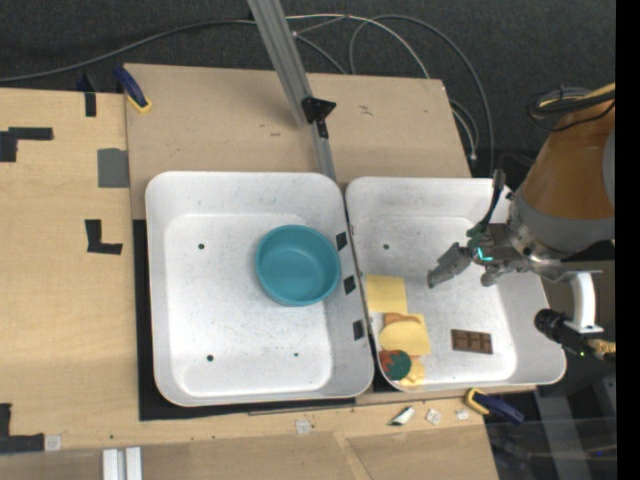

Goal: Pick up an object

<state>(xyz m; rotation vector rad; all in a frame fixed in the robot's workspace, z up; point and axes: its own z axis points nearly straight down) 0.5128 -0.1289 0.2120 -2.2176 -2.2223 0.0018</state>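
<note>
Camera view from above the bench: the gripper (462, 263) hangs over the right bin (420, 203) at the frame's right, its finger state impossible to tell. Below it, a yellow sponge (386, 293) and food pieces (402, 353) crowd the bin's lower left; a brown block (471, 342) lies apart. A teal bowl (297, 265) sits in the left bin (200, 268).

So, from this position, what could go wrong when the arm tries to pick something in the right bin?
1. The yellow pieces, an orange piece and a green piece lie bunched by the right bin's left wall; a grasp there may hit the wall or push neighbours.
2. The brown chocolate bar lies flat, so it may slip.
3. The gripper sits over bare floor; closing here probably catches nothing.
</note>
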